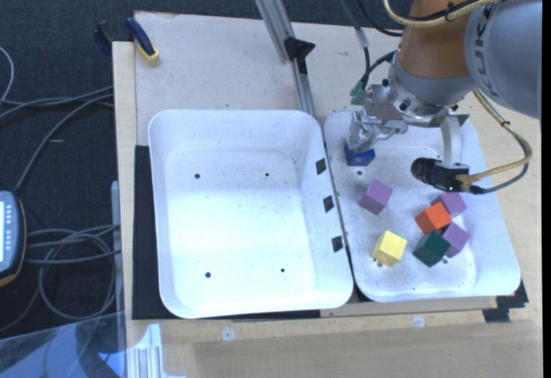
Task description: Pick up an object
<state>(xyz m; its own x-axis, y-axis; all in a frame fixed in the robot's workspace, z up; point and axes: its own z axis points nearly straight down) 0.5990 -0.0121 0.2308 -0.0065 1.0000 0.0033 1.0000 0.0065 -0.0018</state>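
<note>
My gripper (pixel 365 137) hangs over the far left part of the right bin (pixel 491 277), under the orange wrist. Directly below its tip a small blue block (pixel 360 156) rests on or just above the bin floor; contact between the two is unclear. Several other cubes lie nearer the front: a purple cube (pixel 375 196), a yellow cube (pixel 390 247), an orange cube (pixel 433 217), a dark green cube (pixel 430 249), and two more purple cubes (pixel 455 237) at the right.
The left bin (pixel 157 131) lies beside the right one, sharing a raised divider edge. A slanted metal rail (pixel 275 15) crosses the bench behind the bins. A black cable plug (pixel 435 171) hangs over the right bin near the cubes.
</note>
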